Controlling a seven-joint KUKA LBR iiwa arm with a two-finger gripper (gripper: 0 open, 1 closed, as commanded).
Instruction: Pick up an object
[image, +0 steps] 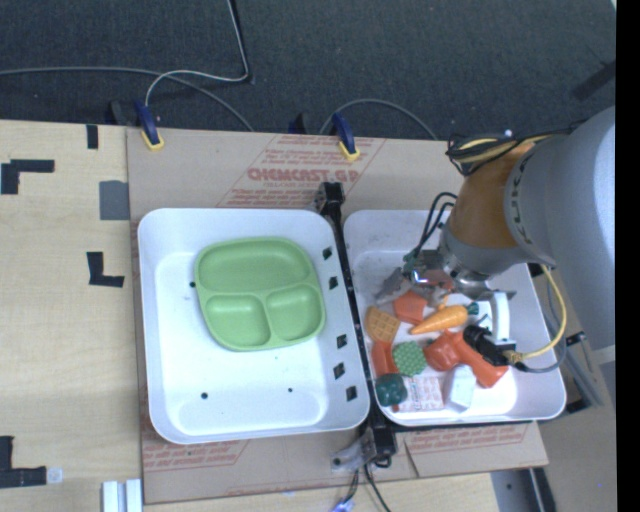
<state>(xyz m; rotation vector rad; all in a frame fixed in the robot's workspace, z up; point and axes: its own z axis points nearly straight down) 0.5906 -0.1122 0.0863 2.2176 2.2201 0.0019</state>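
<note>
You saw the two-finger gripper (432, 283) low over the pile in the right white bin (540, 405); whether it was spread or pressed together, I cannot tell. The orange plastic carrot (441, 320) lay just below it, among other toys. I judge the grasp not yet made; next it needed a clean descent. Left of this bin stood the left white bin (165, 300) with a green divided plate (260, 293), on a brown cardboard sheet (270, 170).
</note>
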